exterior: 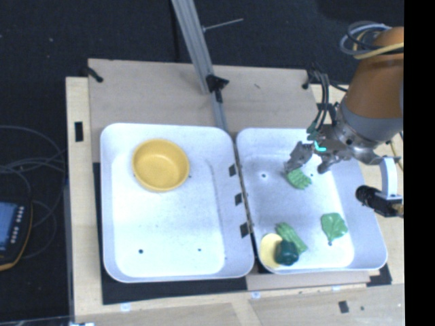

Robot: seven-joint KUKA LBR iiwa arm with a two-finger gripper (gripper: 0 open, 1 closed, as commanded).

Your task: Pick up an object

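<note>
Sitting alone in the left bin [115, 202], toward its upper corner — a shallow yellow bowl [161, 165], well apart from the arm and probably not the target. Running down from the top of the view to the seam between the bins, a grey metal rail [192, 36]. Lying in the right bin [360, 209], a small green piece [298, 178] near the upper middle, the likeliest thing for the pick; lower down, a green-and-yellow cluster [284, 245] crowding the near corner, and another green piece [333, 226] toward the right wall. Hanging just above and beside the upper green piece, the gripper [315, 156], fingers spread with nothing between them — seemingly lining up to descend rather than gripping. Underlying both bins, a pale wooden bench [149, 94] over dark floor, cables and a handheld pendant [13, 229] lying at far left.
</note>
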